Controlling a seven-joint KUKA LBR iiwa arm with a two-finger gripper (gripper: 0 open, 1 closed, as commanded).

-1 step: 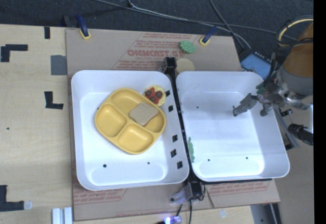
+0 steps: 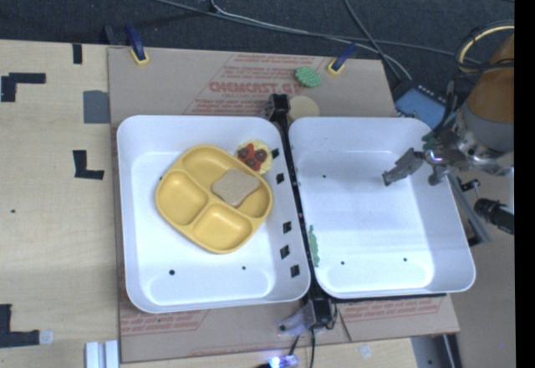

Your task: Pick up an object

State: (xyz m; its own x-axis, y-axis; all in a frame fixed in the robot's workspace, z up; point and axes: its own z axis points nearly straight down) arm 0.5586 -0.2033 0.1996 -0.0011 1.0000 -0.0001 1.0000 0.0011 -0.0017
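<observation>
A yellow divided plate (image 2: 205, 207) lies in the left bin (image 2: 142, 274). A tan square slice like toast (image 2: 235, 186) rests on the plate's middle. Small red pieces on a yellow base (image 2: 254, 155) sit at the plate's upper right edge. My gripper (image 2: 411, 177) hangs over the right part of the right bin (image 2: 376, 274), far from the plate. Its two dark fingers (image 2: 398, 171) stand apart and open, with nothing between them. A thin green scrap (image 2: 313, 242) lies at the right bin's left wall.
Behind the bins, a green dotted piece (image 2: 307, 75) and a pale disc (image 2: 304, 106) lie on the cardboard base. A black divider with clips (image 2: 287, 191) runs between the bins. Cables (image 2: 251, 19) cross the dark floor at the back.
</observation>
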